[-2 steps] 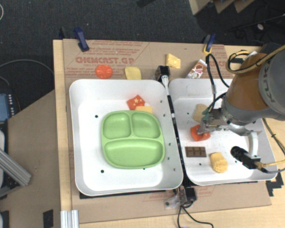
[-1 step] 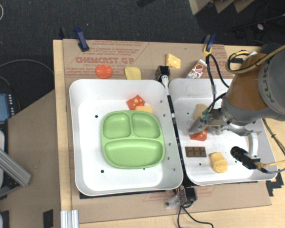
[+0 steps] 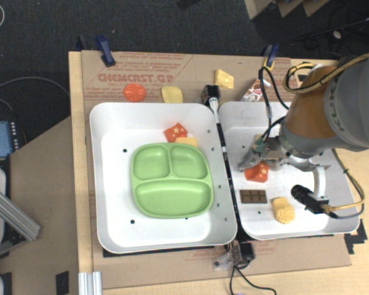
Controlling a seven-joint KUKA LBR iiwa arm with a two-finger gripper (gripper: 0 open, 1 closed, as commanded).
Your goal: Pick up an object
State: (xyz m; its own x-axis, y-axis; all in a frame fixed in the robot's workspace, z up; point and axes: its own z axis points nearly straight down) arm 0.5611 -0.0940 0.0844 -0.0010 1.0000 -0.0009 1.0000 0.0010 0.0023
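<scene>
Here the claw point(image 3: 256, 158) sits low in the right bin point(image 3: 338, 226), right over the red toy piece point(image 3: 257, 174), touching or nearly so at the piece's 12 o'clock edge. Whether it is released or clenched I cannot tell, as the wrist hides it. By my judgement this is the approach-and-grasp step, not yet a lift. A chocolate bar point(image 3: 253, 196) lies at the piece's 6 o'clock and a yellow corn piece point(image 3: 283, 211) at 4 o'clock. The next move calls for closing squarely on the red piece, then rising straight.
</scene>
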